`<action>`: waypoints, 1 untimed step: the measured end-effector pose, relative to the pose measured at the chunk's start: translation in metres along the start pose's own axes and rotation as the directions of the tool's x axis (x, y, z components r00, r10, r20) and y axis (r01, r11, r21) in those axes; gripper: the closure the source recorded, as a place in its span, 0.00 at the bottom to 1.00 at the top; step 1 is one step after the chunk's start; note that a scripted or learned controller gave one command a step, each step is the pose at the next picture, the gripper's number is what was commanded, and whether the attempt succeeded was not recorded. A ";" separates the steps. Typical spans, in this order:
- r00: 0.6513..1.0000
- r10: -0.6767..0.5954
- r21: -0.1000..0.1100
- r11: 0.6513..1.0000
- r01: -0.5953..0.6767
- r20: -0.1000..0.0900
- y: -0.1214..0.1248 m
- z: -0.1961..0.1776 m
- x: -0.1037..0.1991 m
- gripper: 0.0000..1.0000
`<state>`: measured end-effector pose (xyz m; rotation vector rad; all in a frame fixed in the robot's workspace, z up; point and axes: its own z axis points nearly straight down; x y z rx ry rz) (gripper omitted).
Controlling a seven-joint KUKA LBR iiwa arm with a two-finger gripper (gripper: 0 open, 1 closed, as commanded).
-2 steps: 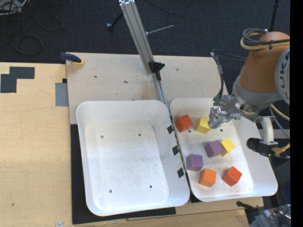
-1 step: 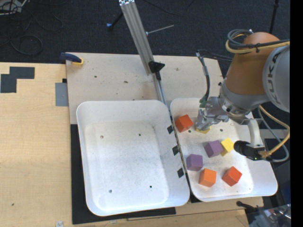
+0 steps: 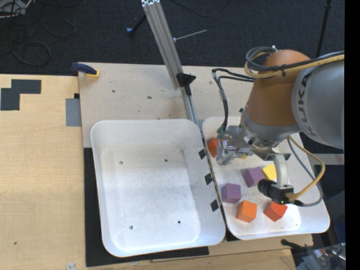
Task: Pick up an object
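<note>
Hovering low over the right shallow white bin (image 3: 315,221), our pincer (image 3: 225,151) sits beside a small orange block (image 3: 212,146), grip state impossible to tell, so we judge nothing lifted yet, with purple cubes (image 3: 231,193) and orange cubes (image 3: 246,211) waiting.

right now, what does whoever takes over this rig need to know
Gripper: low over the upper left part of the right bin; cannot tell whether it is open or shut, or whether it holds anything.
Things: an orange block sits right beside it; two purple blocks, a yellow block, another orange block and a red block lie further down the same bin.
Done: no pick-up confirmed.
Left: grasp one block and lift it.
</note>
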<state>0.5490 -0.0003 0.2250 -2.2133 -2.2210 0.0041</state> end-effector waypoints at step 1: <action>1.000 -0.001 -0.001 1.000 0.001 0.000 -0.011 0.010 0.051 1.00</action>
